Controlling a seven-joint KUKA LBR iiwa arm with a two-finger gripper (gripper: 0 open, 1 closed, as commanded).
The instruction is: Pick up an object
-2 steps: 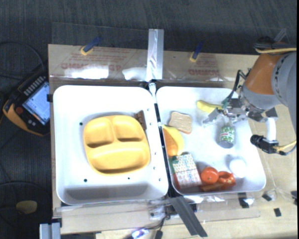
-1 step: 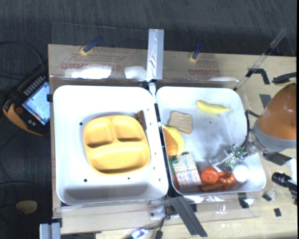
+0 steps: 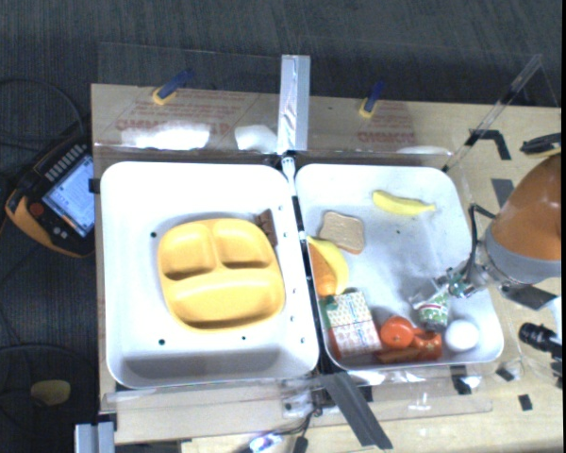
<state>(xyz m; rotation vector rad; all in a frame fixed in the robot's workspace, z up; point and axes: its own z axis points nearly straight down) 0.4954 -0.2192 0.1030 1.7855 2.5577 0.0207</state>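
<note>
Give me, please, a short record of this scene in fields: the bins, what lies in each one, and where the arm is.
left bin: holds a yellow divided tray
right bin: holds a banana, a bread slice, a tomato, a white ball, a printed box
arm: enters from the right, over the right bin's right side
gripper: low, near the white ball
jaws: too unclear to tell

arm (image 3: 533, 225) cut off at right edge, hand (image 3: 450, 289) fingers too small to tell
</note>
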